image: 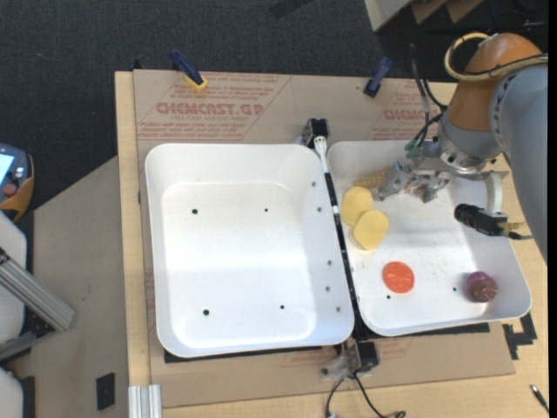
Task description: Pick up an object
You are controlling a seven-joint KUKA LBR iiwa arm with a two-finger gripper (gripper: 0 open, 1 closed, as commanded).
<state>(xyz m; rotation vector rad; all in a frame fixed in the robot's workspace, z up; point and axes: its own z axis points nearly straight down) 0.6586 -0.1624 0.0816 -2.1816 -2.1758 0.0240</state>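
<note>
My gripper [411, 186] hangs over the far part of the right bin [435, 316], its fingers spread open with only white bin floor between them. A small tan object [374, 179] lies just left of the left finger, close to it; contact is unclear. Two pale yellow rounded pieces [356, 205] [372, 230] sit side by side near the bin's left wall. An orange-red disc [399, 278] lies toward the front of the bin. A dark purple lump [481, 286] rests in the front right corner.
The left bin [174, 259] stands beside the right one, divided from it by a shared rim [335, 225]. Both bins rest on a cardboard sheet [218, 103] held by blue clamps [188, 70] at the back. The grey arm [522, 103] enters from the right.
</note>
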